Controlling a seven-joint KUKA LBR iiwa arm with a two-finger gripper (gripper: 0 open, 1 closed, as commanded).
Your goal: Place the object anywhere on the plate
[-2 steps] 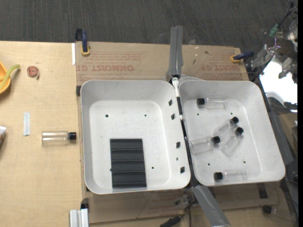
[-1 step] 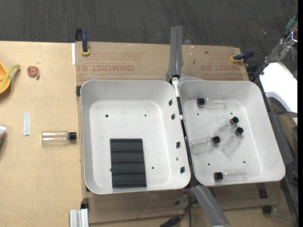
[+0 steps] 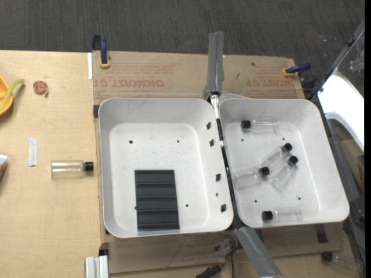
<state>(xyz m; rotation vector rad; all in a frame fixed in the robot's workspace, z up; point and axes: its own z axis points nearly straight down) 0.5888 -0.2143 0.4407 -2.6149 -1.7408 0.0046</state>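
Observation:
A black ribbed plate (image 3: 156, 199) lies flat in the front part of the left white bin (image 3: 105, 155). Several clear vials with black caps lie on their sides in the right bin (image 3: 328, 161). One vial (image 3: 259, 124) rests near the back. Two vials (image 3: 277, 154) (image 3: 284, 172) lie close together in the middle, and another (image 3: 250, 176) sits just to their left. One more vial (image 3: 282, 215) lies by the front wall.
A spare clear vial (image 3: 71, 167) lies on the wooden bench left of the bins. A yellow-orange item (image 3: 4, 95) and a small red disc (image 3: 39, 87) sit at the far left. Clamps (image 3: 101, 52) (image 3: 296, 69) hold the cardboard behind the bins.

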